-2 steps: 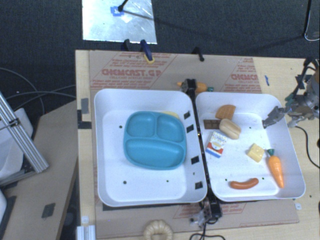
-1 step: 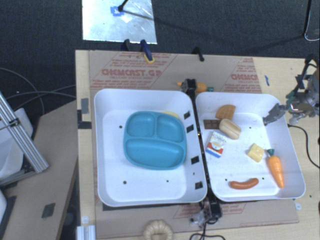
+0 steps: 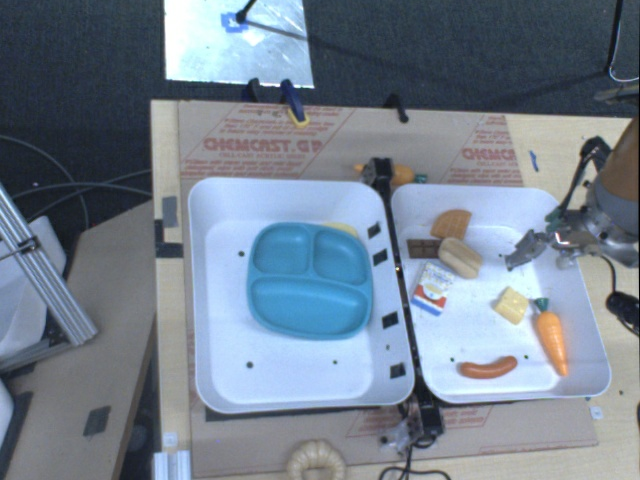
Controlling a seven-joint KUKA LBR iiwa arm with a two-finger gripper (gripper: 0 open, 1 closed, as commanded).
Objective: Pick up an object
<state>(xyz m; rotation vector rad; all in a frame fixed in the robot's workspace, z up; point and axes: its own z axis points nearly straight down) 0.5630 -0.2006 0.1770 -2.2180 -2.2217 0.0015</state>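
Gripper (image 3: 545, 243) hovers, fingers spread, holding nothing, over the right white bin (image 3: 590, 368). Just beside it lies an orange plastic carrot (image 3: 553, 339), green top pointing up-left, long axis running toward the bin's near corner.

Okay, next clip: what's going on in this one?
A robot arm reaches in from the right, its gripper over the right bin, holding nothing. That bin holds toy food: a carrot, a sausage, a cheese cube, bread pieces, a brown block and a small carton. The left bin holds a blue divided plate. Nothing has been picked up yet.
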